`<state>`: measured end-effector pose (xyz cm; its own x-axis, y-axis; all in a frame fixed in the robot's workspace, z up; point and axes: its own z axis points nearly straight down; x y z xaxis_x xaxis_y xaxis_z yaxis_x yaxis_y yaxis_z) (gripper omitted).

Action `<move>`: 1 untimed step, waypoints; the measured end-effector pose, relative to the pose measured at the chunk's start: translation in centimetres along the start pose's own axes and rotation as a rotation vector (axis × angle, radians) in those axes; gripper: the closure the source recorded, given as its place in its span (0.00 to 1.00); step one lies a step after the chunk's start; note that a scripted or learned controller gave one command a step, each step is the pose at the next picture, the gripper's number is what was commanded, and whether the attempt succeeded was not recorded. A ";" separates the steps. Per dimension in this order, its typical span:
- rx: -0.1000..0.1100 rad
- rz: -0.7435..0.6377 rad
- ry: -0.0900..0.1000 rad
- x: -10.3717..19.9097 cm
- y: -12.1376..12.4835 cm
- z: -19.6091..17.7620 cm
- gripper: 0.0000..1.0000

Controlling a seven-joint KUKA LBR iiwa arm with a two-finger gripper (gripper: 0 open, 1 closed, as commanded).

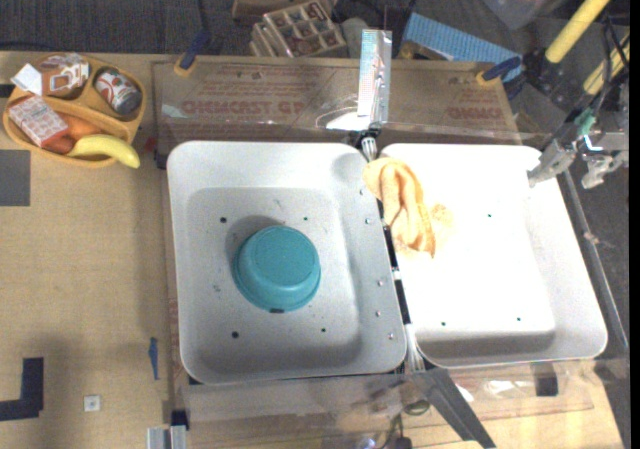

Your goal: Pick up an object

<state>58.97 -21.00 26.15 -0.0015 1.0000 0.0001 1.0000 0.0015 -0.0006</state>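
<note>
Gripper (580,159) at right bin's (500,337) edge, grip unclear; cloth (408,202) and bowl (278,267) apart

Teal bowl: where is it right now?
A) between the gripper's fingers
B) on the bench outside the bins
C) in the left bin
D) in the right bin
C: the teal bowl sits upside down on the floor of the left bin, while the right bin has the yellow cloth at its left edge.
</note>
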 end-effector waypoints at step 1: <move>0.001 0.035 0.000 8.3 5.5 7.4 0.00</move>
<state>64.49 -12.66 18.78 0.0338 0.9994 0.0004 0.9994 -0.0338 -0.0020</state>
